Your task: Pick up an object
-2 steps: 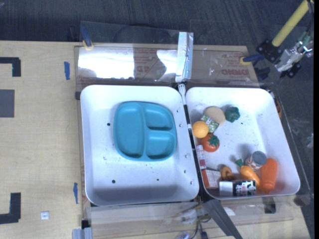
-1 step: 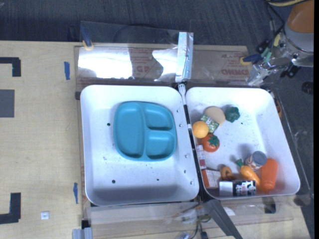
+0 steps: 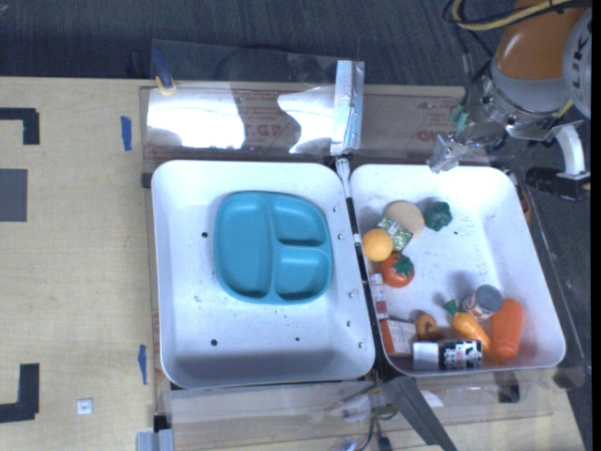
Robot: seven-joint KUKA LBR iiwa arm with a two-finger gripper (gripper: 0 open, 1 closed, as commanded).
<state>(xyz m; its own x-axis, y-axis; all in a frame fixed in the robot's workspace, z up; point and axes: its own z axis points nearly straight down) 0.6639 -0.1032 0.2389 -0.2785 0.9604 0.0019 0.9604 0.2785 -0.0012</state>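
The gripper (image 3: 444, 153) hangs over the far rim of the right bin (image 3: 488, 191), with nothing seen between its jaws; whether they stand apart or together cannot be told at this slant. The left bin (image 3: 178, 252) holds a blue divided tray (image 3: 274, 246). In the right bin lie a yellow fruit (image 3: 377, 244), a tomato (image 3: 399, 271), a green piece (image 3: 437, 216), an orange carrot-like toy (image 3: 507, 330) and a dark bottle (image 3: 448, 353) with a white label whose writing is too small to read. Behind the bins, the brown board (image 3: 404, 111) on the surface bears faint print, perhaps lettering, not legible.
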